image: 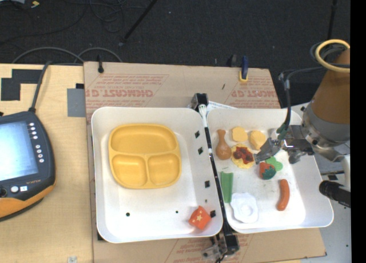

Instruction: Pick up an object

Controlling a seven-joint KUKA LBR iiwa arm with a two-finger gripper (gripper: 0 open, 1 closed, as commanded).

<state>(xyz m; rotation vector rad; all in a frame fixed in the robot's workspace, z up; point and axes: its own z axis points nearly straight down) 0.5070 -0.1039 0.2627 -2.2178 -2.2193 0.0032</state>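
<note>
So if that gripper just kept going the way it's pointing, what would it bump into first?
Probably the red and yellow toy food just left of the gripper in the right bin, with the brown drumstick beyond it. From this slanted view, the gripper's height above them is unclear.

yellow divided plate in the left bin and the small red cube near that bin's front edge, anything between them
Nothing: the camera view shows bare white bin floor between the yellow divided plate and the small red cube, apart from a small dark spot.
</note>
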